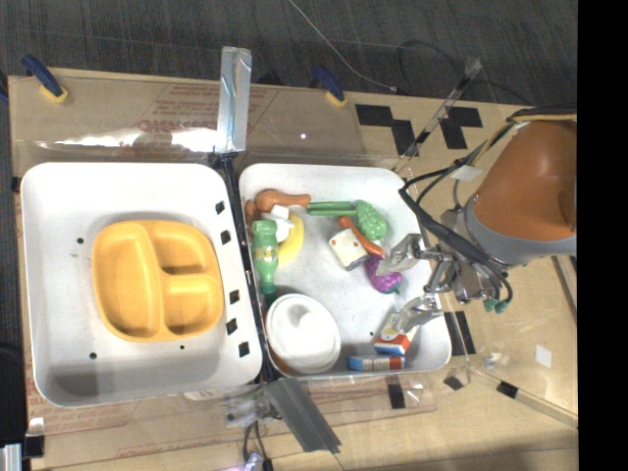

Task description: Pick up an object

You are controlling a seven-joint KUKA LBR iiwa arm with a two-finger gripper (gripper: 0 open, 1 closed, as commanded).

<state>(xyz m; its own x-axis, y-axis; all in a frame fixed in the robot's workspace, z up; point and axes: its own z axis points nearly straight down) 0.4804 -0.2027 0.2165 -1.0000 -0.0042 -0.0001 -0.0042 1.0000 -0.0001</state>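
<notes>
My gripper (405, 284) hangs over the right side of the right bin (324, 177), open, its two metal fingers (401, 254) spread wide apart. A small purple toy (384, 278) lies just left of the gap, close to the upper finger, and is not clamped. Near the lower finger sits a small red and blue item (392, 342). Other pickable things lie further left: a white block (345, 251), an orange carrot (357, 235), a green vegetable (368, 217), a banana (291, 242) and a green bottle (264, 249).
A white bowl (302, 331) fills the right bin's near left corner, and a tube (376, 363) lies along its near wall. A brown toy (276, 202) rests at the back. The left bin (59, 292) holds a yellow divided plate (157, 279).
</notes>
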